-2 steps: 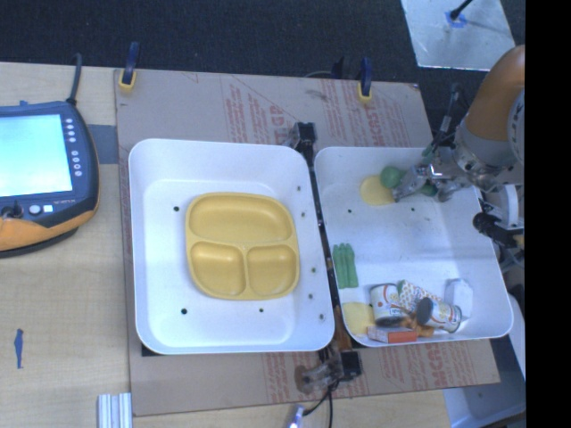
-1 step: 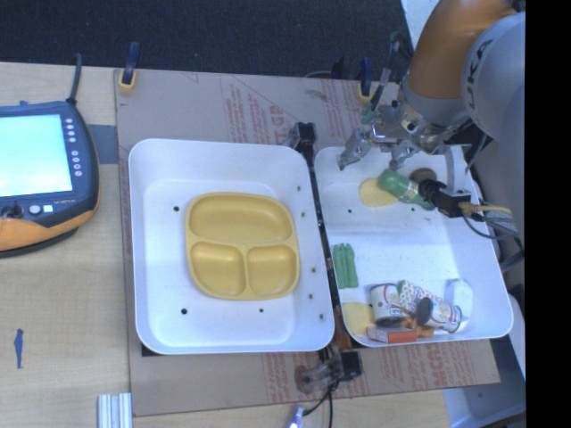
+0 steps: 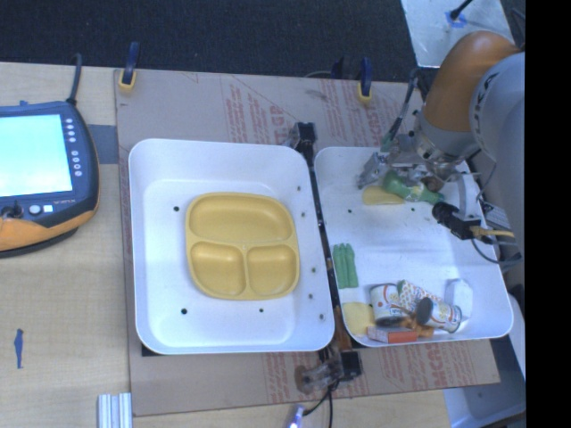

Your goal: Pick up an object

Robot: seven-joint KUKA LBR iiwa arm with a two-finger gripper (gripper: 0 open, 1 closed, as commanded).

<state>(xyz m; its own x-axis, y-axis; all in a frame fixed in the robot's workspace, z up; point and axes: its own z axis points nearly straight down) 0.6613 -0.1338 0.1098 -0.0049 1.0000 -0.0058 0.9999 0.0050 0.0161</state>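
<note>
Gripper (image 3: 397,178) position: upper part of the right bin (image 3: 486,324), close to that bin's far rim. Between its fingers sits a green and yellow object (image 3: 399,188), so the gripper is clenched on it. A pale yellow piece (image 3: 382,197) lies just below and left of the fingertips, touching or nearly touching the held object; whether the two are separate cannot be told. The grey arm with its orange band (image 3: 464,78) enters from the right and covers the bin's upper right corner.

Right bin contents: a green ribbed item (image 3: 344,265) lies along the left wall, just beside the divider between the bins. A cluster of small packages and a can (image 3: 410,308) crowds the near edge, with a yellow piece (image 3: 356,315) at the near left corner. The middle of this bin's floor is bare, leaving open room between gripper and cluster.

Left bin (image 3: 152,239): a yellow three-compartment tray (image 3: 241,243) sits centred, with bare white floor around it on all sides.

A tablet controller (image 3: 40,172) rests on the bench, left of both bins.
</note>
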